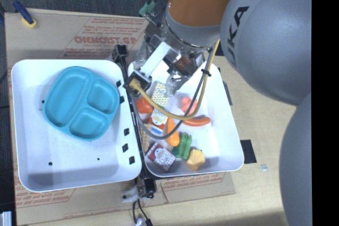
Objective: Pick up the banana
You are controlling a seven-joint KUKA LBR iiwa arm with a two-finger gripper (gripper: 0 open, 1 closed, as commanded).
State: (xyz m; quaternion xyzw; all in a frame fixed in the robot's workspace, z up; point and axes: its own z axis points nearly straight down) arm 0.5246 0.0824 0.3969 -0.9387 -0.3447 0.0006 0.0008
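My gripper [168, 84] hangs low over the back left part of the right bin [229, 137], under the orange band of the arm. Right below it lies a pile of toy food: a small bottle with a speckled top [158, 114], an orange carrot-like piece [172, 135], a red round piece [186, 101] and a red-orange sausage [196, 121]. A pale yellow piece [195, 157] sits at the bin's front, beside a green piece [184, 145]; I cannot tell whether it is the banana. The arm hides much of the bin's back.
A blue divided plate [80, 101] lies in the left bin [32, 166]. A red and white packet [160, 157] sits at the front of the right bin. The dividing wall [131, 129] between the bins stands just left of the gripper.
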